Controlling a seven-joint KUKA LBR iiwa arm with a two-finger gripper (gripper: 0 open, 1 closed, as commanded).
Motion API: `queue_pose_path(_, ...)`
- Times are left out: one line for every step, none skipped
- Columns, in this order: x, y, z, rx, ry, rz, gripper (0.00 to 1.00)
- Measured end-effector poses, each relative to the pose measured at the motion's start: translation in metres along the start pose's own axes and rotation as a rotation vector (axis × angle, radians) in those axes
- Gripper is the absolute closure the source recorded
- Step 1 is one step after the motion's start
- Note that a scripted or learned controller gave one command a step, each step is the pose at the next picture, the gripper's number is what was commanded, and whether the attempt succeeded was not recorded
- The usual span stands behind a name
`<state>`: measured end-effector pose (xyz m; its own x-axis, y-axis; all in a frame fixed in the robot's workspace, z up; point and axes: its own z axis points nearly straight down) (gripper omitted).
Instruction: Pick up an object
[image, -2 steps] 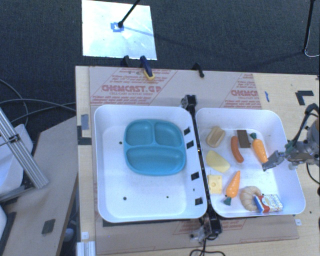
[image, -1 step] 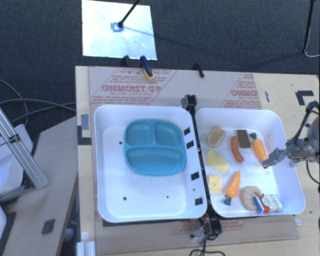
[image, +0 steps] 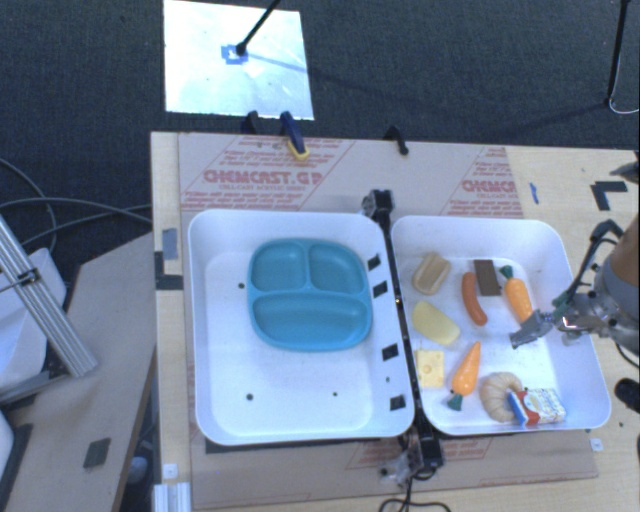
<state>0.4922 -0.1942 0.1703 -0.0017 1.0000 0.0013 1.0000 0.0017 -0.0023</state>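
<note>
The gripper (image: 530, 331) is seen at the right side of the right bin (image: 545, 236), low over the bin floor, reached in from the right edge on the grey arm (image: 610, 300). Whether its fingers are apart or closed cannot be told, and nothing is seen held in it.

All places below are given relative to the gripper. Just up and left of it, a carrot (image: 517, 299) is laid with its green top pointing away. Touching that carrot's left side, a small brown block (image: 486, 277) is seen, and left of the block a sausage (image: 473, 299) lies lengthwise. Further left, a tan bread roll (image: 431, 272) is placed near the bin's left wall, with a pale yellow potato slice (image: 435, 323) below it. Left and slightly below the gripper, a second carrot (image: 465, 371) is tilted, and a yellow cheese cube (image: 430, 367) rests beside it. Below the gripper, a croissant (image: 500, 393) is found, with a small red and white carton (image: 540, 405) touching its right side at the bin's lower right corner.

Well to the left, the left bin (image: 225, 400) is seen, and a blue divided plate (image: 308, 296) lies in it. Both bins are set on a cardboard sheet (image: 330, 170).
</note>
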Motion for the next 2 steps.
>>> queue_pose_path(-0.002,-0.007,0.045,-0.001,-0.001,0.001,0.0)
queue_pose_path(-0.002,-0.007,0.088,-0.001,-0.001,0.001,0.0)
